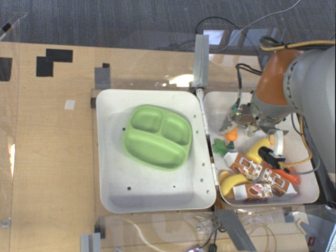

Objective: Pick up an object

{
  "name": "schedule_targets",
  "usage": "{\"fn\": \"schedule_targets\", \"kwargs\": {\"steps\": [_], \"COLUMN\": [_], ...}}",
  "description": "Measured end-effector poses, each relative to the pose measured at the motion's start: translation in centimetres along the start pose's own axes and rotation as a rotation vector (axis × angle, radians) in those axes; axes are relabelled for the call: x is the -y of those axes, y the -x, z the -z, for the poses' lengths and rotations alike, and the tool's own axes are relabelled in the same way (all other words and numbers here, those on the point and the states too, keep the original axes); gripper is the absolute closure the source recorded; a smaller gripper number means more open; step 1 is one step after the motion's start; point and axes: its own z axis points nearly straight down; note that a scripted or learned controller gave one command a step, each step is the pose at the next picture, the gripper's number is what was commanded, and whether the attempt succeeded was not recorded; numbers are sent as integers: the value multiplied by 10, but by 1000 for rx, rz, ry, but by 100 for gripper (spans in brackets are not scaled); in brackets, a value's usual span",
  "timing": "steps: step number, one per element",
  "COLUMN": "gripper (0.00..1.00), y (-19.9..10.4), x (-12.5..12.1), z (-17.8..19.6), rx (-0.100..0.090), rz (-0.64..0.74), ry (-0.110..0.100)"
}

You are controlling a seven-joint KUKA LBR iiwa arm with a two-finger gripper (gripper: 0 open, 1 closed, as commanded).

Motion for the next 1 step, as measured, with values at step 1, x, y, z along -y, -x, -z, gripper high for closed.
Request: {"fn": "schedule_targets", "kwargs": {"steps": [1], "gripper": [100], "y": [-1], "x": [-1], "z": [8], "rx": [0], "rz": [4], "ry": [0]}}
